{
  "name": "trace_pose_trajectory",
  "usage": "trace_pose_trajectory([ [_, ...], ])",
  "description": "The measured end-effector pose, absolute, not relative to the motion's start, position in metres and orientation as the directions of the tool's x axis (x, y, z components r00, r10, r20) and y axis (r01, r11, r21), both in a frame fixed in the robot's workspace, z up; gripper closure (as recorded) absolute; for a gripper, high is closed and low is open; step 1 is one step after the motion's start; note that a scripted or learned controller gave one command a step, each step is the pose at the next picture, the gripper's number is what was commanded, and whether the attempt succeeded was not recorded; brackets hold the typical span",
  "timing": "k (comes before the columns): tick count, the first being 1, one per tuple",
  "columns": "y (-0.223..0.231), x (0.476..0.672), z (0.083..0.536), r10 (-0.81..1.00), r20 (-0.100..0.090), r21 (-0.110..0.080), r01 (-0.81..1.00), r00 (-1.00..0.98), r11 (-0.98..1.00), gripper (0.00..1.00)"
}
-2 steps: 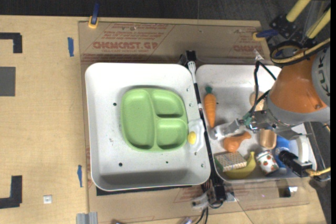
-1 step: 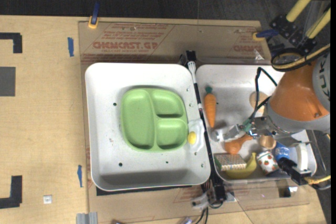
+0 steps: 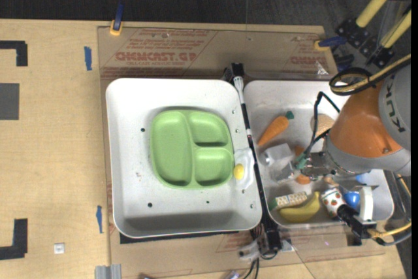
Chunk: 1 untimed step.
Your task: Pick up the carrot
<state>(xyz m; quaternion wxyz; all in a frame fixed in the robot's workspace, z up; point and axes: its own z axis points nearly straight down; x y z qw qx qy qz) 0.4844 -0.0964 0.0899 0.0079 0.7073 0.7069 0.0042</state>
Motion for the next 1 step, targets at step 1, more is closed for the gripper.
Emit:
trace_pose_trajectory([
  [1, -0.0999, 0.486, 0.1018, 1.0, -0.013, 0.025, 1.0, 0.006, -0.005, 1.0],
])
